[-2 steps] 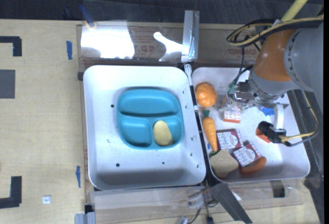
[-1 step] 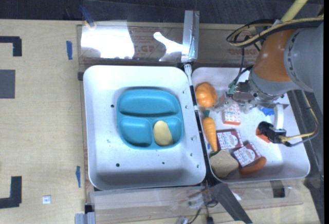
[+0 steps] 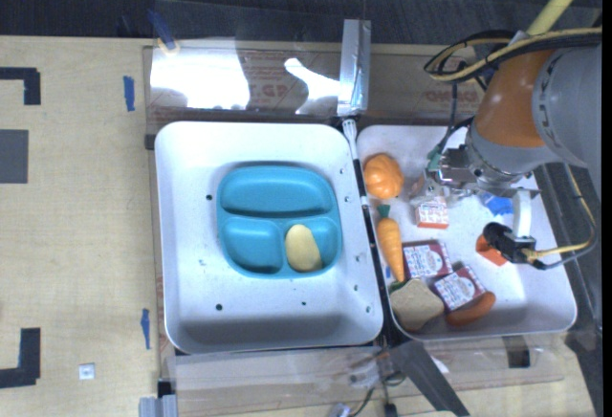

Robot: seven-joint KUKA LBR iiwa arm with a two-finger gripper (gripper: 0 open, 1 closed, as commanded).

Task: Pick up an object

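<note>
Camera view: you look down on two white bins | left bin (image 3: 182, 214) holds a blue tray (image 3: 263, 200) with a yellow potato (image 3: 303, 248) | right bin (image 3: 555, 296) holds a pumpkin (image 3: 382, 177), carrot (image 3: 390, 248), packets | gripper (image 3: 449, 178) hangs above a small packet (image 3: 431, 212), which lies free.

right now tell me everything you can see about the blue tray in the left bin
The blue tray is a rounded, glossy, plastic-looking dish lying flat and upright in the middle of the left bin. Ridges split it into three compartments: one long one across the far side and two smaller ones on the near side. A pale yellow, egg-shaped object sits in the near right compartment, the one toward the right bin. The other two compartments show bare blue. The tray rests on the bin floor, apart from the walls.
</note>
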